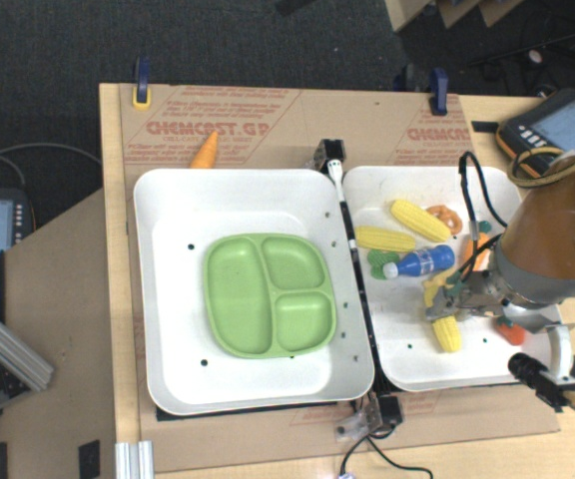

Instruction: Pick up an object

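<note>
My gripper (pixel 447 303) is low in the right bin (pixel 407 362), coming in from the right under the arm's orange band (pixel 557 230). It hangs just above a small yellow corn cob (pixel 447 334) and right beside another yellow piece (pixel 433 285). A blue bottle (pixel 419 262) lies just to its upper left, next to a green piece (pixel 378 259). Two larger yellow corn cobs (pixel 419 220) (pixel 385 239) lie further back in the bin. An orange ring-shaped item (pixel 447 215) sits behind them. The arm hides whatever lies under it.
The left bin (pixel 168 208) holds a green divided plate (pixel 268 293). An orange carrot (pixel 204 151) lies on the bench behind the left bin. A red piece (pixel 512 334) sits at the right bin's right side. A black cable (pixel 464 193) loops above the gripper.
</note>
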You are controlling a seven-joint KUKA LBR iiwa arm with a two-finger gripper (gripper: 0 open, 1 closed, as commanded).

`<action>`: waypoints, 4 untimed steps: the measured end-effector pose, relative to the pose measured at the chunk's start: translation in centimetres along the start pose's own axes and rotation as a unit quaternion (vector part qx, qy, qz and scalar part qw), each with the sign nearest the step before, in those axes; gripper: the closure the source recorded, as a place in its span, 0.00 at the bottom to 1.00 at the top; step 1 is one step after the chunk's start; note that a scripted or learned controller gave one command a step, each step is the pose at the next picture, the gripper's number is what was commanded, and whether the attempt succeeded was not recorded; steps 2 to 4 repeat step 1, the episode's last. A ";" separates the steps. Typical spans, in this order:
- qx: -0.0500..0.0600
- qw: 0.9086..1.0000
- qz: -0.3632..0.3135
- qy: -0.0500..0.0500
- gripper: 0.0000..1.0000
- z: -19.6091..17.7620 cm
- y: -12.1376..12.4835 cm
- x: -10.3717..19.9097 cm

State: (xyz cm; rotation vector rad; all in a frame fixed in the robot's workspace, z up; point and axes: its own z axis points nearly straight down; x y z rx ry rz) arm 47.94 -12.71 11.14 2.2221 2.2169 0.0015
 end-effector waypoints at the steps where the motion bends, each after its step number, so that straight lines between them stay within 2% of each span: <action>1: -0.003 1.000 -0.006 0.002 1.00 -7.8 0.1 9.3; 4: -0.003 1.000 -0.006 0.002 1.00 -7.8 0.1 9.3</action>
